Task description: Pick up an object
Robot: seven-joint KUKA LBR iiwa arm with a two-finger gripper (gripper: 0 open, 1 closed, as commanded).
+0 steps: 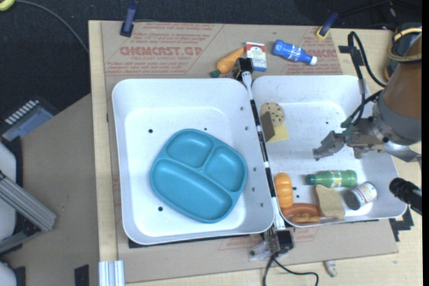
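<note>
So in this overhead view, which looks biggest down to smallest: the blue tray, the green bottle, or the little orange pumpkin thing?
1. Blue tray, by far.
2. Green bottle.
3. Orange pumpkin, though it looks nearly the bottle's size, so that order is unsure.

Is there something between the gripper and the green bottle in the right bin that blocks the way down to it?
Nothing visible does. The gripper hangs over bare bin floor just above and left of the green bottle. The bread slice and small can lie on the bottle's far side.
</note>
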